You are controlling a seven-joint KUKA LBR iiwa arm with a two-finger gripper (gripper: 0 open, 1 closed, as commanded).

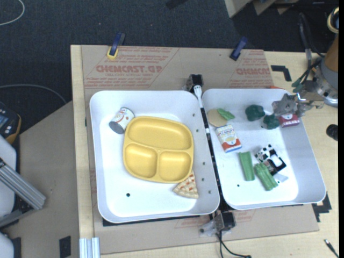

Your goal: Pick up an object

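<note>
You're looking at two smooth, glossy white plastic bins (102, 160) on a matt brown paper sheet (161, 66) printed in red. The yellow divided plate (158, 148) in the left bin looks like smooth, semi-gloss plastic. The small carton (228, 137) in the right bin appears to be printed cardboard.

Arm: enters from the right edge, upper part of the view, wrist reaching leftward and down.
Gripper (284, 110): low at the upper right of the view, pointing left.
Finger state: too blurred and small to tell.
</note>
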